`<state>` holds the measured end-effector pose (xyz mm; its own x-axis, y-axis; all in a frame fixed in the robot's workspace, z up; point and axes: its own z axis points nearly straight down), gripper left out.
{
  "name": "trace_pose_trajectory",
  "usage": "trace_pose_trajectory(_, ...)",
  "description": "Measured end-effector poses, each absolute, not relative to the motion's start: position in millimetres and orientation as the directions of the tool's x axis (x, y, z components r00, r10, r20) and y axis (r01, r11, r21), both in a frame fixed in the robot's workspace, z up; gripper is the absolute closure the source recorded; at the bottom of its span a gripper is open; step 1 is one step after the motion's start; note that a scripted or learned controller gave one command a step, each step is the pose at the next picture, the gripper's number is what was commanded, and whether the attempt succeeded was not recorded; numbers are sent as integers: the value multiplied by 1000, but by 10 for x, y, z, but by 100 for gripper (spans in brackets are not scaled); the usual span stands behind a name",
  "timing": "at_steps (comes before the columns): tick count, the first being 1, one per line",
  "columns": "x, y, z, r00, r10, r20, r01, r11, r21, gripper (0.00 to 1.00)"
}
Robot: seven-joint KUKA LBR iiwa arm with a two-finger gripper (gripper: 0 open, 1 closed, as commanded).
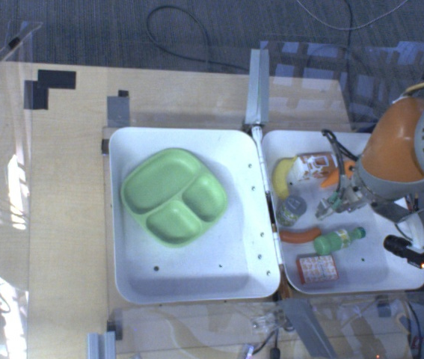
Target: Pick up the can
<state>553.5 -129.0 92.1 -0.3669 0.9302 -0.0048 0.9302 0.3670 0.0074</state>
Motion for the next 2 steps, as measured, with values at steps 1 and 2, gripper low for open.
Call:
trace_pose_trajectory(1, 5717, -1486, 1026, -288, 958, -3, 958, 288, 7, 100)
trace_pose_trajectory(2, 6208, -2052, 918, -212, 977, -3, 977, 212, 6, 100)
